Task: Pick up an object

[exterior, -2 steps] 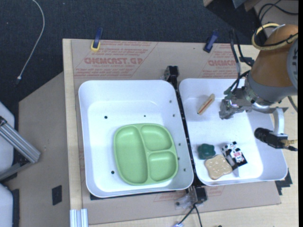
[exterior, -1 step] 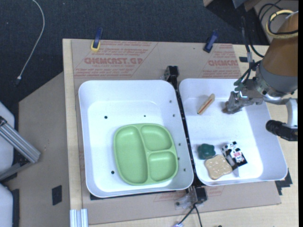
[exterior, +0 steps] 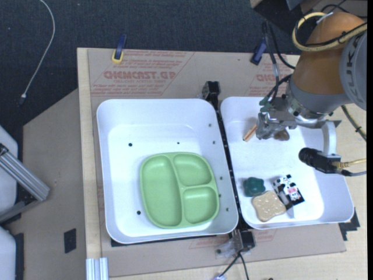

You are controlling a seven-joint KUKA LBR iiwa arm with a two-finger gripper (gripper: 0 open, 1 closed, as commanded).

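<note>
My gripper [exterior: 266, 128] hangs low over the far part of the right bin [exterior: 332, 210]. A small orange stick [exterior: 249, 134] lies just to its left, and a brown lump [exterior: 282, 135] shows at its right side, partly hidden by it. Nearer the bin's front lie a teal piece [exterior: 253, 185], a tan toast-shaped piece [exterior: 268, 206] and a black-and-white toy [exterior: 290, 190]. I cannot make out anything held in the gripper.
The left bin [exterior: 113, 156] holds a green divided plate [exterior: 178, 189]. A black clamp [exterior: 211, 90] sits at the far end of the rim between the bins. A black cable plug [exterior: 317, 159] on the arm juts over the right bin.
</note>
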